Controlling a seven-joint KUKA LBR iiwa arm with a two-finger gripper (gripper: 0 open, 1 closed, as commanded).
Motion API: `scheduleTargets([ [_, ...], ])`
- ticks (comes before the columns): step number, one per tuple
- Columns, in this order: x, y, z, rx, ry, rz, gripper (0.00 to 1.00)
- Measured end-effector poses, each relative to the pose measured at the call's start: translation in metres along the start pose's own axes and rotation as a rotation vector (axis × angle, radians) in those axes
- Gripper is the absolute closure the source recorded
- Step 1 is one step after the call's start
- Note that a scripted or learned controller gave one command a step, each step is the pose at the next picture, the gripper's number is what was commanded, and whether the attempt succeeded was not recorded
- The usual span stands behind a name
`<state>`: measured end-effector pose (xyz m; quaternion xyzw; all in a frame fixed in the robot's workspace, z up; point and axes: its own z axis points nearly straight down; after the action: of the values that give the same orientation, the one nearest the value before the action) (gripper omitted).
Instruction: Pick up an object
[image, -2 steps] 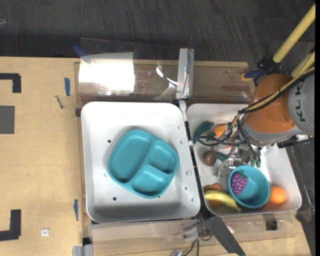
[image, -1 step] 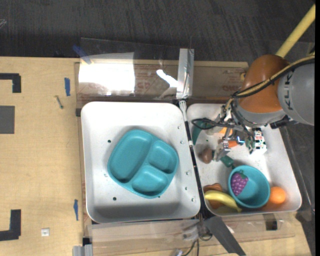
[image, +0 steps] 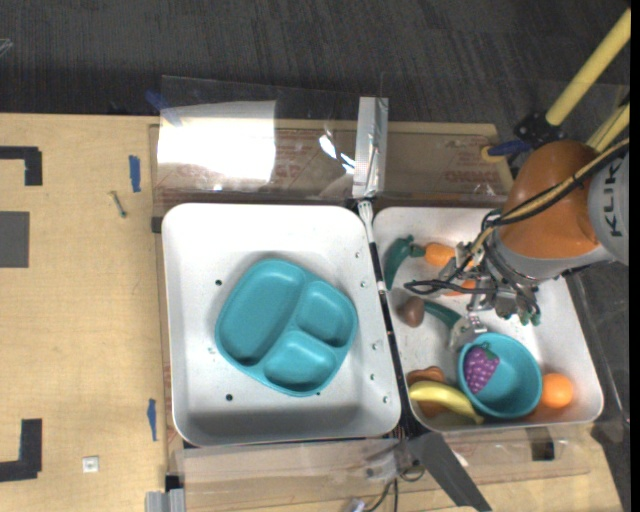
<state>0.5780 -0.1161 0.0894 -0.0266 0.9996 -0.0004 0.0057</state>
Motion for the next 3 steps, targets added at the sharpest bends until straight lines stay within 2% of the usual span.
scheduleTargets([
  [1, -0.028, 0.014, 0.001, 0.000, -0.003, 0.095, 0.00],
  [2, -0.025, 0.020, 0.001, -0.001, -0.001, 0.251, 0.00],
  [3, 0.006, 0.022, 0.000, -0.001, -0.001, 0.289, 0.00],
])
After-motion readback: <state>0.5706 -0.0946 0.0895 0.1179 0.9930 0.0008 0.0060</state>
